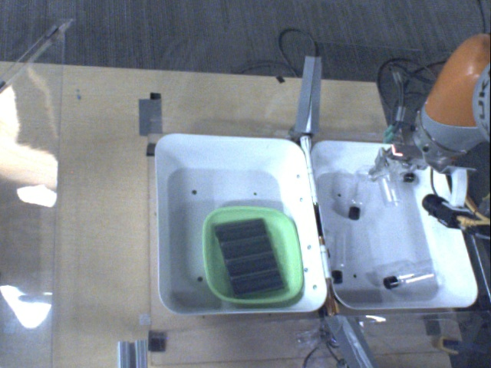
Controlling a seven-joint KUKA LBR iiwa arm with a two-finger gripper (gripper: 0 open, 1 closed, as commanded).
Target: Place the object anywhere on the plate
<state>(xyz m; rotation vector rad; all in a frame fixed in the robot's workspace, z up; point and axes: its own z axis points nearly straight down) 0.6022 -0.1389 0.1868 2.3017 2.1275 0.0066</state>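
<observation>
Left bin (173,228) holds the green plate (213,232) with a dark ribbed object (247,257) lying on it, at 6 o'clock in the bin. Arm hangs over right bin (453,282), gripper (387,171) at its 12 o'clock; open or closed, can't tell. Placing looks done. Next: retreat clear.

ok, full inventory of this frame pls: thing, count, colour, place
bins: 2, white, side by side on the bench
plate: 1, green, in the left bin, front half
ridged block: 1, dark grey, lying on the plate
clear tube-like items: 2 or so, transparent with dark ends, in the right bin; hard to make out
bench: 1, tan
arm: 1, grey and orange, over the right bin's far right corner
gripper: 1, pale, above the right bin's back part
</observation>
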